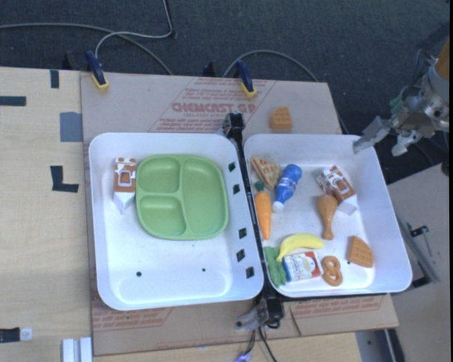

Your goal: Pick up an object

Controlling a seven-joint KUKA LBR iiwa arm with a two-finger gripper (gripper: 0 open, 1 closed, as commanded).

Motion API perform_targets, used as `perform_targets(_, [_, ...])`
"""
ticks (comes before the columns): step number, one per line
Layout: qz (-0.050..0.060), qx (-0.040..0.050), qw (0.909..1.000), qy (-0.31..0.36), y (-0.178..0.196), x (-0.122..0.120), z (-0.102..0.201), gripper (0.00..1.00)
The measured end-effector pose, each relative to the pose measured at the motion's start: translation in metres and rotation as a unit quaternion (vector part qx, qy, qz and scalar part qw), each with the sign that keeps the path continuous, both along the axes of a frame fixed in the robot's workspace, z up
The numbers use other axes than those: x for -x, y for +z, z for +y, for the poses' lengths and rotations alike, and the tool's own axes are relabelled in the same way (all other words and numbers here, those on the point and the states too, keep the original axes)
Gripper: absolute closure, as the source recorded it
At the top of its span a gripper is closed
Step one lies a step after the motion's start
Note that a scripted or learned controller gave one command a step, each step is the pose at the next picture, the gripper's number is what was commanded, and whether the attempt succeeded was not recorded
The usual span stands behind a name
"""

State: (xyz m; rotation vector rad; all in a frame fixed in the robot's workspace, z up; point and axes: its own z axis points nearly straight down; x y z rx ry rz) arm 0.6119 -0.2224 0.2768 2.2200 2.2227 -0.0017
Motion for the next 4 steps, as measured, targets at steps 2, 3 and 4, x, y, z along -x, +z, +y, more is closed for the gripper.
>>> perform_targets(2, [-0.014, 0.0060, 0.9999, 0.001, -0.167, 0.029, 0.033, 0.00])
perform_targets(3, [-0.015, 0.0061, 0.9999, 0.000, -0.170, 0.032, 0.039, 0.00])
perform_targets(4, [-0.015, 0.0053, 0.9999, 0.001, -0.171, 0.034, 0.043, 0.00])
